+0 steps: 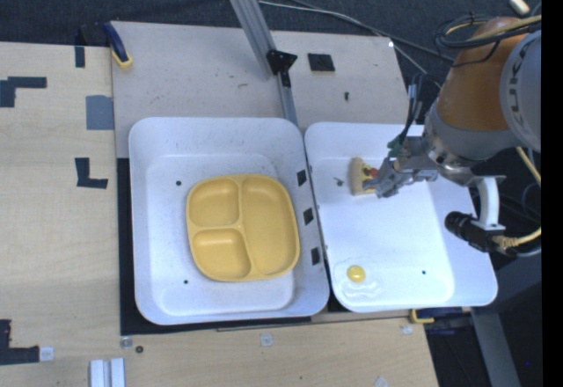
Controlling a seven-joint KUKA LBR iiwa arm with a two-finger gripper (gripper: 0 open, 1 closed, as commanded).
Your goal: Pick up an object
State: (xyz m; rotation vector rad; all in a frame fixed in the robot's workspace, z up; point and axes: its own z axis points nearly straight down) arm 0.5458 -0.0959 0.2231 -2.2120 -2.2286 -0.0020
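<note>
A small tan object with a dab of red and orange at its right edge, too blurred to identify, lies in the upper left part of the right-hand white bin, at the tip of the pincer. Whether the pincer is parted or closed, or has hold of the object, cannot be told from the camera view, since its dark tip overlaps the object's right edge. A toy fried egg, white with a yellow yolk, rests near the front left corner of the same bin, well apart from the pincer. In the left-hand white bin sits a yellow divided plate with three compartments. The grey arm, its orange band above the wrist, reaches in from the right and bends down over the right bin; letters reading roughly "KU" show on its grey casing at the right edge. Black cables trail across the light surface behind the bins, and a metal pole rises from the rear edge between them.
</note>
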